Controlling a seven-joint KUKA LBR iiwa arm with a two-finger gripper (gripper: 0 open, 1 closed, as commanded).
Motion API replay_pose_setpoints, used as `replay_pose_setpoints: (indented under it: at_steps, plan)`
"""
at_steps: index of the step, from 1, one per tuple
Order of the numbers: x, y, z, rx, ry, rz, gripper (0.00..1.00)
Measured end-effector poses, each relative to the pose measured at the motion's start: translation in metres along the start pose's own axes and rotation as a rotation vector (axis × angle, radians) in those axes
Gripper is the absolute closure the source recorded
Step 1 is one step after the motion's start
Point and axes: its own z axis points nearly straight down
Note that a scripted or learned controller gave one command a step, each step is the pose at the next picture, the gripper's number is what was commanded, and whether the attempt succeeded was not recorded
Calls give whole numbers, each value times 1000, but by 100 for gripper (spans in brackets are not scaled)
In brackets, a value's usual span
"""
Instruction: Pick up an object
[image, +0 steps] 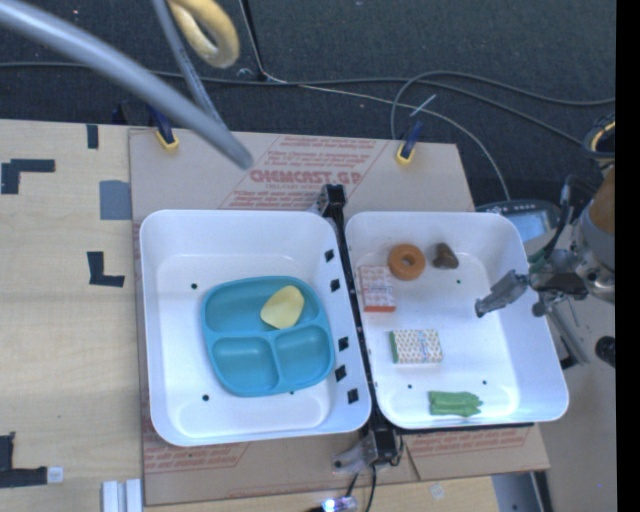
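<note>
Objects for the pick all sit loose in the right bin (520, 395), none chosen yet as far as I can judge.

Near to far in that bin: green soft-looking piece (455, 403) by the front wall, lying flat. Then a small speckled box (416, 346) mid-floor, well apart from the rest. Then a red-and-white packet (376, 287) hard against the divider side. Farthest back, a brown ring (406, 261) with a dark lumpy item (445, 256) just beside it, not touching that I can see.

Spread looks deliberate: gaps between most items, so there's room to come down on any one of them. Ring and lump are the tight pair; packet by the wall is the awkward grab, my guess.

Hand (500, 296) is over the right edge of the right bin, reaching in from the side, nothing between its fingers. Spread or closed: cannot tell from this angle.

Left bin (160, 300) holds a blue divided tray (268, 335); a yellow piece (283, 307) lies in its far compartment, the two near compartments bare. Probably the drop side.

Both bins sit side by side on a cardboard sheet (300, 165) on the surface (60, 330), clipped at the far edge so it stays put.
</note>
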Motion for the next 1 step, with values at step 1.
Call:
replay_pose_setpoints:
  at_steps: [1]
  plan:
    - [1, 2, -7, -13, -3, -5, 0]
